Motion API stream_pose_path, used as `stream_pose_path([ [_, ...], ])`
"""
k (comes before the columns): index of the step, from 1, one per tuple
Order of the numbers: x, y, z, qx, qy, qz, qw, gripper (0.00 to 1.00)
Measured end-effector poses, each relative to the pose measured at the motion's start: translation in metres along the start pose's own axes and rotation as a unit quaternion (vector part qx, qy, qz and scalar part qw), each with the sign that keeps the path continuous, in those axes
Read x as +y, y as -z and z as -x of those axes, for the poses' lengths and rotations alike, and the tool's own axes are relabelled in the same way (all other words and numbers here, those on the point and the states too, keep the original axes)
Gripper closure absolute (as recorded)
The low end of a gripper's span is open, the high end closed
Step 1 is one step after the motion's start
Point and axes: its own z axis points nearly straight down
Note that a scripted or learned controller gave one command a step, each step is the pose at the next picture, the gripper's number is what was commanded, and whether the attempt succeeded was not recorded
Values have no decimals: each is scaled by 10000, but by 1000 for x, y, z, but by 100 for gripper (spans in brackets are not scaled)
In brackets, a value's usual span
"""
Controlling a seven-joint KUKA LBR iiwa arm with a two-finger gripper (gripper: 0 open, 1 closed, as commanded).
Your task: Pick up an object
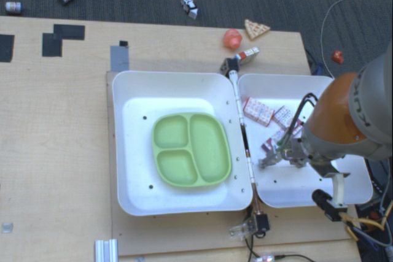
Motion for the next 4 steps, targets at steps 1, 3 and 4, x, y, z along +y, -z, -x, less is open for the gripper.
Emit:
stream_pose_path([
  [1, 2, 11, 0, -8, 20, 39, 10000, 100],
  [3, -7, 1, -4, -19, -3, 33, 10000, 0],
  [4, -4, 12, -4, -20, 16, 62, 10000, 100],
])
